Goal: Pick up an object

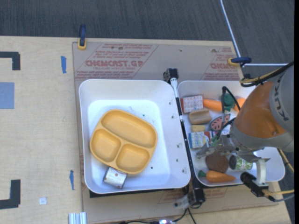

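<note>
- Right bin [278, 171] is packed: the arm [261, 118] covers most of it, leaving hardly any open room near its rim.
- Hand [219, 146] sits low among the toys; can't tell how it's set.
- Brown round piece [217, 163] lies just under it, an orange carrot [219, 176] beside it.
- Left bin [88, 97] has a yellow divided tray [123, 141].

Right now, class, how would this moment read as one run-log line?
arm: over right bin | end effector: low among toys, near brown piece | grasp: unconfirmed | left bin: yellow divided plate, small box
</note>
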`<move>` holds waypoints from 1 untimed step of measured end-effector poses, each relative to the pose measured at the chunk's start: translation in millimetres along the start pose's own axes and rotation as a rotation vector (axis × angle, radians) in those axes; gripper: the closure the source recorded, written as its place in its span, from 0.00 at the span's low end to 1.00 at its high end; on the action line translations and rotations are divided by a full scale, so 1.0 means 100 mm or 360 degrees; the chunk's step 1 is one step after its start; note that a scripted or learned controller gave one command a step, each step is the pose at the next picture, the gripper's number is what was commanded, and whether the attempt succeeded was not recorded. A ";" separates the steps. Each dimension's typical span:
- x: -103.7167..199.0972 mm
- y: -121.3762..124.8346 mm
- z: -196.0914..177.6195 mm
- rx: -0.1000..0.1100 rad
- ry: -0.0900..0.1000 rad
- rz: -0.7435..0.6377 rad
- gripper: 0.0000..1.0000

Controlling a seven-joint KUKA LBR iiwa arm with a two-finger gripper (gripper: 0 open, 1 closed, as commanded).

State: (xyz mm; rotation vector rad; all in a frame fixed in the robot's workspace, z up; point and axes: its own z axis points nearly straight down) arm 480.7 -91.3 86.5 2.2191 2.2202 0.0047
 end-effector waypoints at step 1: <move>0.00 0.02 -0.11 -0.0008 -0.0003 0.0000 1.00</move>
